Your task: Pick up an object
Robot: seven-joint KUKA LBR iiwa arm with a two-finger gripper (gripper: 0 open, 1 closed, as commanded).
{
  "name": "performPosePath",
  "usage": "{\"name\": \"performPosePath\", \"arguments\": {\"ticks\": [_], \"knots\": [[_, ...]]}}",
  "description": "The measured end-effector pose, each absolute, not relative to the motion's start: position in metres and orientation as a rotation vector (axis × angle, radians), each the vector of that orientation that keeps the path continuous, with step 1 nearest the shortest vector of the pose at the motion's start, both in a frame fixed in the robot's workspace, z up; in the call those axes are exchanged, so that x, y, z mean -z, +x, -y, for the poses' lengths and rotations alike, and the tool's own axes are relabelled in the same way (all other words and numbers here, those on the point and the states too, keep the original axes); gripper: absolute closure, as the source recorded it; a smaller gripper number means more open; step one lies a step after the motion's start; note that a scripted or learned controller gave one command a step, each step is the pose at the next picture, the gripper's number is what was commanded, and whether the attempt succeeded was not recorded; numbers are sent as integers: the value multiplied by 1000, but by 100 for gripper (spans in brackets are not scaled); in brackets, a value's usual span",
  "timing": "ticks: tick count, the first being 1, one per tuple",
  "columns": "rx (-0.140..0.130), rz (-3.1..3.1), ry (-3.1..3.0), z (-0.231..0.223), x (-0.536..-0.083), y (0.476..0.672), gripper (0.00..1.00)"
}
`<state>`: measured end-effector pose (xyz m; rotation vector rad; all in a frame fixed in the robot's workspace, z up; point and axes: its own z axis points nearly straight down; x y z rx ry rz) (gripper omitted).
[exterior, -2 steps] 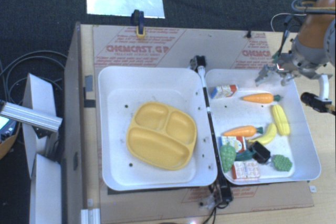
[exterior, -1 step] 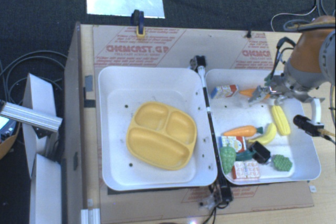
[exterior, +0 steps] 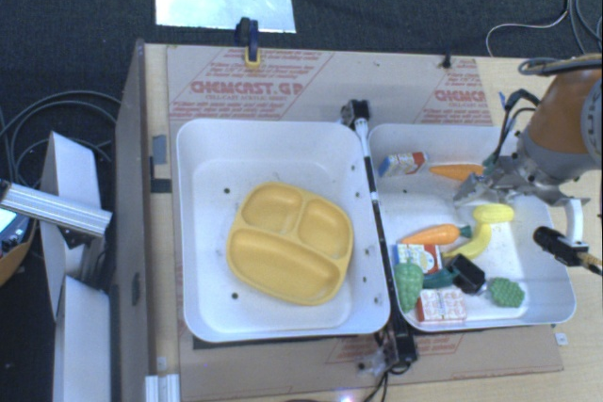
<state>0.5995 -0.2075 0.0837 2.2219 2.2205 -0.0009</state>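
Yellow plastic catches the eye first: a toy banana (exterior: 482, 228) lies in the right bin (exterior: 551, 306), just under the hand (exterior: 490, 188), with an orange carrot (exterior: 433, 234) touching its lower end; further toys crowd the bin's near-left corner, among them a green piece (exterior: 408, 281), a small carton (exterior: 441, 304) and a green broccoli-like lump (exterior: 506, 293). Nothing has been lifted yet, as far as I can judge; whether the hand is wide or narrow I cannot tell, for the metal parts blur together. To do the pick well, I would choose the banana, since it lies nearest and partly free of its neighbours; the approach should come straight down over its upper end, away from the carrot, and close across the narrow width. The arm (exterior: 565, 122) reaches in from the right, its orange band high over the bin's far-right edge, wrist bent downward and leftward; the left bin (exterior: 203, 202) bears a yellow divided tray (exterior: 290, 242).
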Motion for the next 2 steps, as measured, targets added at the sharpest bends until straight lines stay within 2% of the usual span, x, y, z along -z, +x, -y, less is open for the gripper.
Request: {"name": "performPosePath", "arguments": {"ticks": [1,2], "knots": [[32,-2240,2230,153,-82,665,0],[1,-2218,2221,189,-85,651,0]]}}
